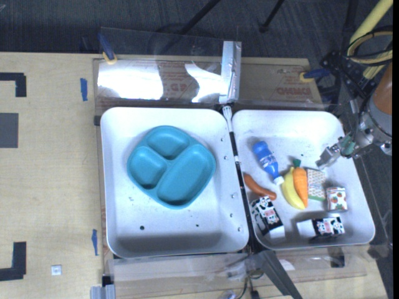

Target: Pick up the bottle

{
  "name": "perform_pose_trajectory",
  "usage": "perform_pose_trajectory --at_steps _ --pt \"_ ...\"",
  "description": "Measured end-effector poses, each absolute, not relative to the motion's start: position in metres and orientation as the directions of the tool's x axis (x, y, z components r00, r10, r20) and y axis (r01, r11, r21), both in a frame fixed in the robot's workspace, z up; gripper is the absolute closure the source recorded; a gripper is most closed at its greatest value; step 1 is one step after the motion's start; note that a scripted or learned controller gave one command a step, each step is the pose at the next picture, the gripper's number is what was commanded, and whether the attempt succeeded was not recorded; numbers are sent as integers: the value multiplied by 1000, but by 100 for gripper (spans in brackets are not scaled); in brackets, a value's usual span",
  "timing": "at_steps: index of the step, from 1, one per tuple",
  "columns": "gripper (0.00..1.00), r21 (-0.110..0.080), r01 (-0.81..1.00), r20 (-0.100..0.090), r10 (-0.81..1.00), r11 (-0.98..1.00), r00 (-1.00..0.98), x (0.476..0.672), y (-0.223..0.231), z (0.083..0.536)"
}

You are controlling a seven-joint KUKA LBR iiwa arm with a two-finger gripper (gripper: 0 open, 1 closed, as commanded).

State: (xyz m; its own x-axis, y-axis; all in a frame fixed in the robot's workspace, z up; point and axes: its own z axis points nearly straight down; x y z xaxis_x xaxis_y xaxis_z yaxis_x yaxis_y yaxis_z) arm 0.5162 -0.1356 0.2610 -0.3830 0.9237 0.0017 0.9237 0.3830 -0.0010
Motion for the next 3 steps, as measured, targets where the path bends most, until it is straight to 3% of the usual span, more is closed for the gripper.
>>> perform_pose_trajectory --at_steps 1,2,3 --pt "100 -1 907 1 907 421 -421 480 -124 266" --pt "100 -1 873 2 873 489 -489 480 -147 254" --pt "100 1 585 -1 585 811 -811 480 -106 268"
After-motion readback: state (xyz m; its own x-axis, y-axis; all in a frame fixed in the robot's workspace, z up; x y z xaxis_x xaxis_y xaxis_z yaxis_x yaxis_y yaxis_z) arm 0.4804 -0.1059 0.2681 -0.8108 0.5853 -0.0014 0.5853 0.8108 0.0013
